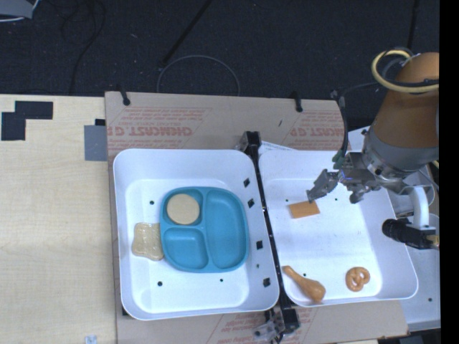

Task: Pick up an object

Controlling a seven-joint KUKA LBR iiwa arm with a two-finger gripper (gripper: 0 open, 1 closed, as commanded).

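Observation:
My gripper [337,190] hangs over the upper middle of the right bin [406,265], open, with nothing between its fingers. One dark fingertip [319,187] stands just above and to the right of a flat orange slice [304,209] lying on the bin floor; I cannot tell whether they touch. Lower in the same bin lie a tan drumstick-shaped piece [305,284] and a small orange pretzel [357,278], both well apart from the gripper.
The left bin [120,192] holds a blue divided plate [208,235] with a round tan biscuit [182,208] in its upper left section. A pale yellow bread piece [148,241] lies against the plate's left edge. A black divider [262,213] separates the bins.

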